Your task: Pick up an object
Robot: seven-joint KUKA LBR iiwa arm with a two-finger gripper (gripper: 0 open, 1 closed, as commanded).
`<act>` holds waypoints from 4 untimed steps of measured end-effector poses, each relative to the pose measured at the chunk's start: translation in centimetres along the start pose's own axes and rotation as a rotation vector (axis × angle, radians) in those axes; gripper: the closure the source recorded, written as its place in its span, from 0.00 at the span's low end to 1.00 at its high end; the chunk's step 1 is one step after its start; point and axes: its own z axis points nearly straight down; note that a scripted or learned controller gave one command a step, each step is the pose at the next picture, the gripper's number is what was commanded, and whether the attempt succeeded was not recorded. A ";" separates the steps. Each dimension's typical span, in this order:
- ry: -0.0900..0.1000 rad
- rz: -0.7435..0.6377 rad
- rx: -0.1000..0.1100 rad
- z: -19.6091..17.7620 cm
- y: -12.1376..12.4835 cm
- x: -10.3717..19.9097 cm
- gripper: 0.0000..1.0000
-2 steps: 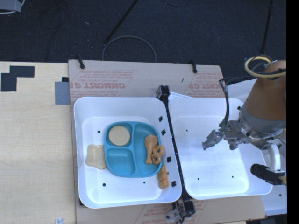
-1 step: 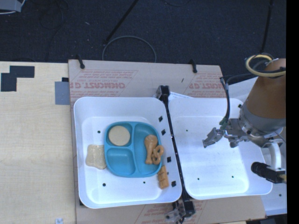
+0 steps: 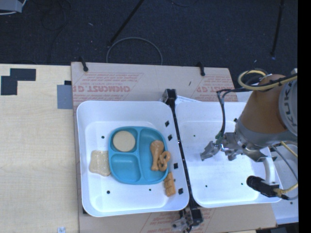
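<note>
My gripper (image 3: pixel 210 152) hovers over the left part of the right bin (image 3: pixel 218 191), pointing toward the divider, with nothing visible in it. The left bin (image 3: pixel 92 115) holds a blue divided plate (image 3: pixel 127 171). A round tan cracker (image 3: pixel 123 141) lies in the plate's upper left compartment. A twisted brown pretzel-like piece (image 3: pixel 159 155) lies in its right compartment. A pale bread-like piece (image 3: pixel 100 162) rests on the bin floor left of the plate. A small brown chunk (image 3: pixel 169 184) sits against the plate's lower right edge.
A black divider bar (image 3: pixel 178 149) runs between the two bins. Cardboard (image 3: pixel 126 84) lies under and behind both bins. The grey arm with its orange band (image 3: pixel 262 110) reaches in from the right above the right bin.
</note>
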 end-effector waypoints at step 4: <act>-0.002 0.002 -0.010 -0.5 0.4 0.3 1.00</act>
